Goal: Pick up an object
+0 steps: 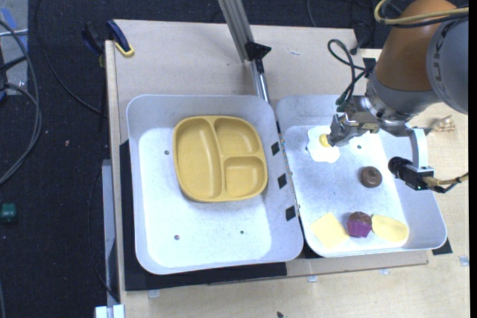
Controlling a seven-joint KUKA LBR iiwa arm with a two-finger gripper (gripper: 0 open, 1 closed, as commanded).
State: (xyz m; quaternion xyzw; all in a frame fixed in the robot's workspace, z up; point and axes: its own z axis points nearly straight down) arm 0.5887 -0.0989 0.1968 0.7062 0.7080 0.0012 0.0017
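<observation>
Purple piece (359, 224) lies at right bin (425, 223) front edge between two yellow slices, brown donut (370, 176) behind. Gripper (337, 136) sits low over fried egg (323, 148) (yolk beside it); grip state: cannot tell. Yellow tray (220, 159) in left bin (201, 242).

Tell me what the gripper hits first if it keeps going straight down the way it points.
Most likely the fried egg: the gripper points down right over its yolk end in the right bin. Height above it is unclear from this slanted view.
</observation>
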